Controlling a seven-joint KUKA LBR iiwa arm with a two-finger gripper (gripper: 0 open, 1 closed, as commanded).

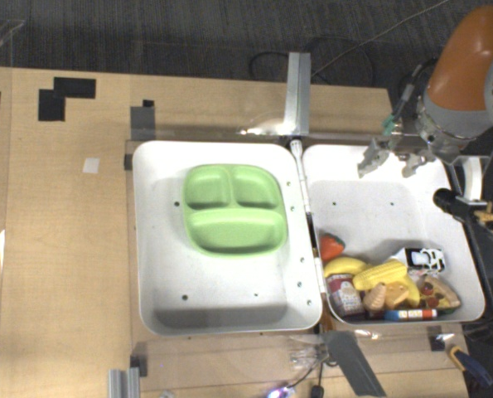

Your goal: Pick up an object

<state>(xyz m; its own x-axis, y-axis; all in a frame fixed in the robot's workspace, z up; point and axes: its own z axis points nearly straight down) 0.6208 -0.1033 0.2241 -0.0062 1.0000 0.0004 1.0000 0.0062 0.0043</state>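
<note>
The gripper [393, 162] hangs over the back of the right bin [370, 214], fingers apart, seemingly empty; the toy pile [387, 287] lies untouched, so picking remains.

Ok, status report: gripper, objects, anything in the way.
Gripper open, holding nothing, over the right bin near its far edge. Toy pile heaped in that bin's near corner. Green plate in left bin. Nothing between gripper and pile.
</note>
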